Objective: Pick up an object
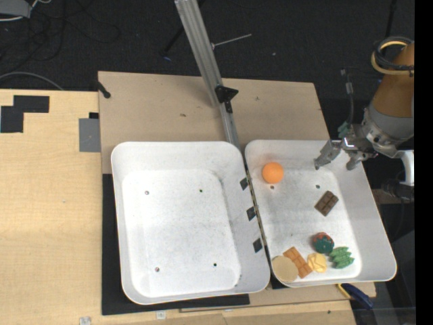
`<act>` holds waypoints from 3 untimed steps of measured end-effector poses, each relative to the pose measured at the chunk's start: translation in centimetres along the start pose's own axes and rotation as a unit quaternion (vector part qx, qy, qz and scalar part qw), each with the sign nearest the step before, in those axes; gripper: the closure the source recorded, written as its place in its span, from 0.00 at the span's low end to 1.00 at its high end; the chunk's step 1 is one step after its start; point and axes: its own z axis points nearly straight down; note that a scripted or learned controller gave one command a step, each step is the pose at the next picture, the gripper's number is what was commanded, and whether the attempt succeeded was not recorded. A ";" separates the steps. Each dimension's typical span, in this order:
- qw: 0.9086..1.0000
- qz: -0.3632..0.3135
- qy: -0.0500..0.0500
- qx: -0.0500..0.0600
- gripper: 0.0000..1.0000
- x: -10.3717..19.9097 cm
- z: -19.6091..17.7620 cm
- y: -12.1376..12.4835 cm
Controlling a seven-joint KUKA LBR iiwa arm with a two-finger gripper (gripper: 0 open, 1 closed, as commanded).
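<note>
Ball first: the orange ball point(272, 172) sits in the right bin point(379, 246), up near the far end and close to the wall that the two bins share. Nothing lies next to it, so I think it is the easiest thing for me to grab. It is round, though, so it might roll if I bump it.

From the ball, a brown block point(327, 202) lies alone toward the middle of the same bin. Much farther from the ball, at the near end, the other toys are bunched up: a red and green one point(323, 242), a green one point(342, 256), a yellow one point(316, 262), an orange piece point(297, 260) and a tan round one point(284, 269). They touch each other, so they would be harder to pick apart.

My claw point(336, 155) hangs over the far edge of that bin, on the other side of the ball from the shared wall. Its two fingers are spread wide with nothing between them, ready to go down.

The left bin point(128, 158) sits on the far side of that wall from the ball. Both bins rest on the table point(155, 107).
</note>
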 end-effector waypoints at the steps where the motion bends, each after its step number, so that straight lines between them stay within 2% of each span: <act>1: 1.000 -0.002 0.000 0.001 0.00 0.0 6.3 0.4; 2: 1.000 -0.002 -0.001 -0.002 1.00 0.0 4.9 0.6; 3: 1.000 -0.001 -0.001 -0.005 1.00 0.1 0.6 0.7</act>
